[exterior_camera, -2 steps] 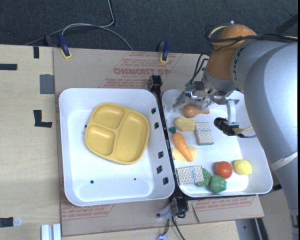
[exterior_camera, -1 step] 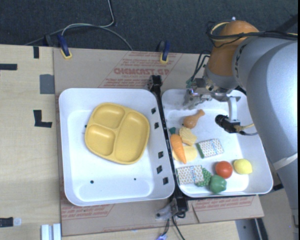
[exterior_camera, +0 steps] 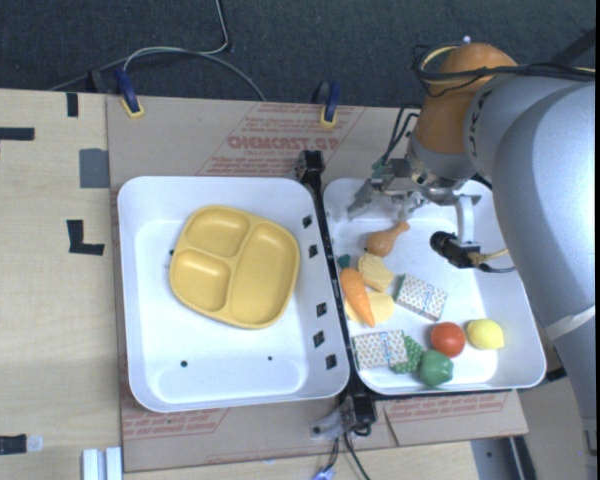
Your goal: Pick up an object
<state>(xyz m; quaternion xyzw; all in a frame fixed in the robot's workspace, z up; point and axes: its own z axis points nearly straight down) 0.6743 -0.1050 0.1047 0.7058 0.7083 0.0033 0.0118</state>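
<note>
1. The claw (exterior_camera: 392, 190) hangs low over the far end of the right bin (exterior_camera: 510, 313), under the arm's orange band (exterior_camera: 450, 108). Whether it is open or closed I cannot tell; its metal parts blur together at this slant, and nothing can be seen held in it.

2. Just below the claw, on the near side, lies a toy chicken drumstick (exterior_camera: 388, 236), the closest object to it and seemingly clear of it.

3. Further toward the viewer from the claw sit a yellow cheese-like wedge (exterior_camera: 376, 270) and an orange carrot (exterior_camera: 354, 290), close together, with another yellow piece (exterior_camera: 377, 309) touching the carrot.

4. Nearer still, and off to the claw's arm side, are a patterned packet (exterior_camera: 420, 296), a red tomato (exterior_camera: 447, 338), a lemon (exterior_camera: 485, 334), a second patterned packet (exterior_camera: 380, 349) and a green vegetable (exterior_camera: 430, 367).

5. Well away from the claw, across the divider, the left bin (exterior_camera: 150, 368) carries a yellow divided plate (exterior_camera: 234, 266).

6. Judged from this, the step in hand is the approach: the claw is set over the bin but no pick is made yet.

7. The next move likely calls for settling on one target, the drumstick being handiest, centring the claw over its narrow shaft, descending to the bin floor and closing. The rounded shape could slip aside.
</note>
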